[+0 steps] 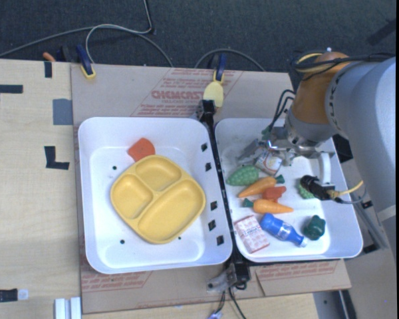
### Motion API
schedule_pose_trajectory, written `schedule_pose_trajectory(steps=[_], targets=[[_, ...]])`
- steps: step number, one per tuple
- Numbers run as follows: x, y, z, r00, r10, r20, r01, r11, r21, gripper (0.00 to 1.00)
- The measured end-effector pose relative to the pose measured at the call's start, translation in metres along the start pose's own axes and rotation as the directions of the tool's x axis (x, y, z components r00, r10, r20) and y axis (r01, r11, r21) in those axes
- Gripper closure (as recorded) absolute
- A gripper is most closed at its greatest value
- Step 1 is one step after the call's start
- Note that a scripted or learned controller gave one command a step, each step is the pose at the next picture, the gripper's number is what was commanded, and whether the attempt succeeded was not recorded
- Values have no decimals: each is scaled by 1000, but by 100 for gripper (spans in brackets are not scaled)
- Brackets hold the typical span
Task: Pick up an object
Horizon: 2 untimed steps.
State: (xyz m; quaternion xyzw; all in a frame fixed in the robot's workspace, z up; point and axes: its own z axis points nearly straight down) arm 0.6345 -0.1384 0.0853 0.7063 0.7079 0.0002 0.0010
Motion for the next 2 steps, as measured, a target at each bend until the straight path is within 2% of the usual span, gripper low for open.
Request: schedule_pose_trajectory(steps=[1, 2], targets=[[0, 1, -11, 1000, 0, 1, 0, 1000, -3, 100], [74, 14, -124, 1000, -1, -2, 1, 1000, 0, 100]])
